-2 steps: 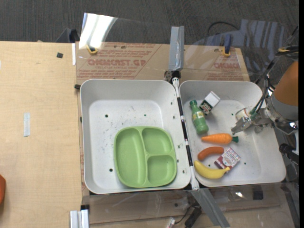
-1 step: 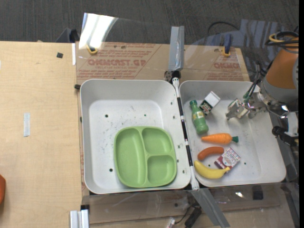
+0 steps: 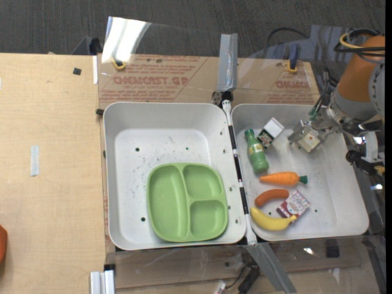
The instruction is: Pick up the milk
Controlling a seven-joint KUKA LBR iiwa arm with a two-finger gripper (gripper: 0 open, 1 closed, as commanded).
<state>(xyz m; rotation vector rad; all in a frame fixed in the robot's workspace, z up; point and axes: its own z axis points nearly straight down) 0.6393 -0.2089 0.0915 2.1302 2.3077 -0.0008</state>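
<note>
While the gripper (image 3: pixel 308 138) hangs over the right bin (image 3: pixel 343 225), I cannot tell its state. The milk (image 3: pixel 269 131) lies just left, beside a green bottle (image 3: pixel 256 151).

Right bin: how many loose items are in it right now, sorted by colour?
Green: 1, the bottle
Orange: 1, the carrot
Red-orange: 1, the sausage
Yellow: 1, the banana
White: 1, the milk carton
Pink and white: 1, the small packet
Total: 6 in the right bin. A pale object sits at the end effector; too unclear to count.
</note>
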